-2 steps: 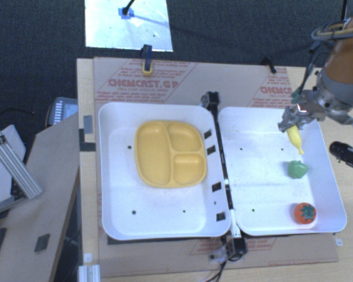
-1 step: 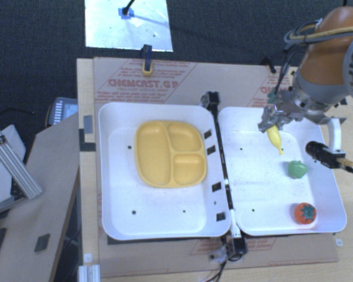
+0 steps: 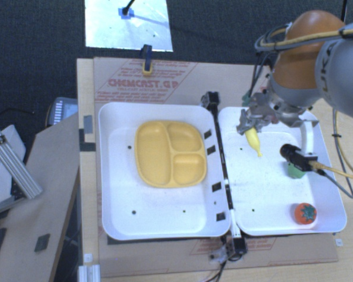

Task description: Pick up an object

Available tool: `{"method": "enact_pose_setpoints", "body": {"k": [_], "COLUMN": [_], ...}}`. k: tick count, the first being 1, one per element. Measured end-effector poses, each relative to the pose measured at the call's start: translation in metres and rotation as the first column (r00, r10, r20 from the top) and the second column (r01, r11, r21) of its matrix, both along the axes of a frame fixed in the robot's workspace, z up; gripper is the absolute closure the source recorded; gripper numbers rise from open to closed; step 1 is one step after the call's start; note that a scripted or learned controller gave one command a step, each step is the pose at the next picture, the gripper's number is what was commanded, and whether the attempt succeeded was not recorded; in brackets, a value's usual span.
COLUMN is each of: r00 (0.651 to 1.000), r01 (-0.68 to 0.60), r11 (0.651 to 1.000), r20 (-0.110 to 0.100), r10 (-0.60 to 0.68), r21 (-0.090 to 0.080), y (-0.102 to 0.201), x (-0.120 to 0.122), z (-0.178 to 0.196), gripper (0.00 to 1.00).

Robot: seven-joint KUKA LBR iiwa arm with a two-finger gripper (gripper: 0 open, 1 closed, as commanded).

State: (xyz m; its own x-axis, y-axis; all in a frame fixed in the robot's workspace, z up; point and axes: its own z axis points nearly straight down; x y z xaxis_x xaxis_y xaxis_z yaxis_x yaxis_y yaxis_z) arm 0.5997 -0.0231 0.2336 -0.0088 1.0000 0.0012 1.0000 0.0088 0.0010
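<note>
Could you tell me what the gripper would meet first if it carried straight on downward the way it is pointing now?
Most likely the yellow object: it sits directly at the gripper, over the right bin. Whether they already touch, one slanted view cannot settle. Past it lies only the bin's white floor.

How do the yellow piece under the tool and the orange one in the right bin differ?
The yellow piece is long, thin and tapered; the orange piece is round with a green spot on top. The yellow piece hangs right below the tool, near the right bin's far side; the orange piece lies alone in the bin's near corner, away from the arm. Both are small and over the same bin.
</note>
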Motion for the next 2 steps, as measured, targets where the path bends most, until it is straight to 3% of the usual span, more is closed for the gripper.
{"method": "enact_pose_setpoints", "body": {"k": [2], "r00": [1.000], "r01": [-0.002], "r11": [1.000], "r20": [0.000], "r10": [0.002], "r21": [0.001], "y": [0.113], "x": [0.012], "z": [-0.007], "gripper": [1.00]}}
